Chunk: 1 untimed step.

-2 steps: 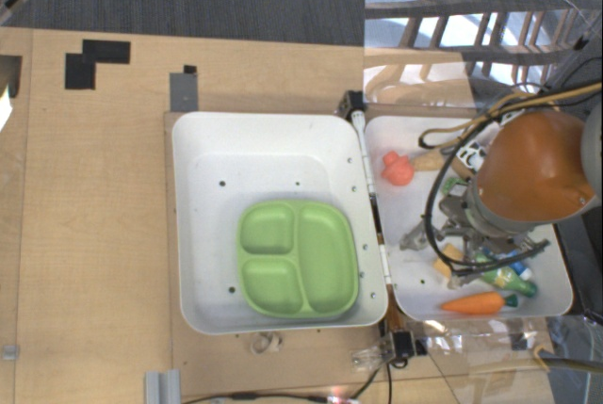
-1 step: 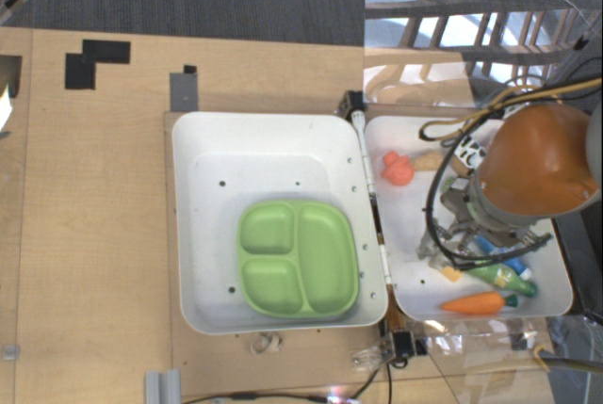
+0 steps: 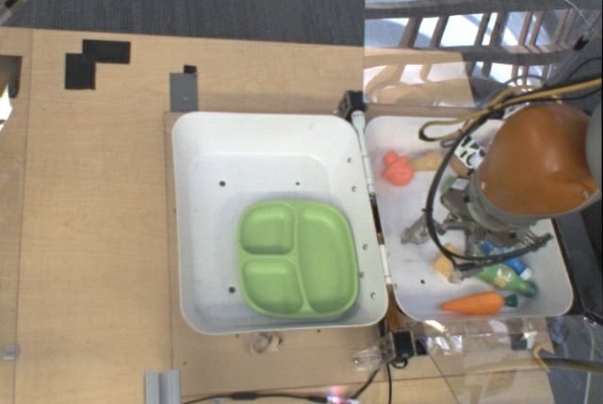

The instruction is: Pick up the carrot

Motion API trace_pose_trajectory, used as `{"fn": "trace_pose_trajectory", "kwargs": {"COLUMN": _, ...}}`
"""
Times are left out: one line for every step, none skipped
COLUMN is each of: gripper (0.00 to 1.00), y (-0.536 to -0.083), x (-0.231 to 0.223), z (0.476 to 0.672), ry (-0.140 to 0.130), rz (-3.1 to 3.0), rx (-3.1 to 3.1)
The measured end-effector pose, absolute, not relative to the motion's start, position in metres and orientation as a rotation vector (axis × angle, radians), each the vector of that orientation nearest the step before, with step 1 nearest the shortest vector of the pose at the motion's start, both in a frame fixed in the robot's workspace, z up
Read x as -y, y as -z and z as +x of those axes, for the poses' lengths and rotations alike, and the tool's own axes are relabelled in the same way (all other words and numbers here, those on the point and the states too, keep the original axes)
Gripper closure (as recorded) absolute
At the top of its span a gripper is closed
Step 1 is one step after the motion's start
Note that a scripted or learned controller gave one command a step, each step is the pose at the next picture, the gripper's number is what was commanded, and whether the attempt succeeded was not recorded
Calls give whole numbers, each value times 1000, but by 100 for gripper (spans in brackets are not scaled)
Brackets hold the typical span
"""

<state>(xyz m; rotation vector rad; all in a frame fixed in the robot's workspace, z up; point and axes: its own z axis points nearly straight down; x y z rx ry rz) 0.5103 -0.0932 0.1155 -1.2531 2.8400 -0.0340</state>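
The carrot [image 3: 476, 303] is orange with a green top and lies flat near the front edge of the right bin [image 3: 407, 284]. My gripper [image 3: 462, 225] hangs over the middle of that bin, behind the carrot and apart from it, mostly hidden under the orange wrist band [image 3: 537, 159].
A green divided plate [image 3: 297, 256] rests in the left bin [image 3: 217, 167]. In the right bin, a pink-red toy [image 3: 398, 169] lies at the back left, and a green bottle-like item [image 3: 504, 277] and a small yellow piece [image 3: 444, 267] lie just behind the carrot. Cables loop around the wrist.
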Motion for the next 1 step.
{"fn": "trace_pose_trajectory", "kwargs": {"gripper": 0, "y": -170, "x": 89, "z": 521, "ry": 7, "rz": -1483, "rx": -2756}}
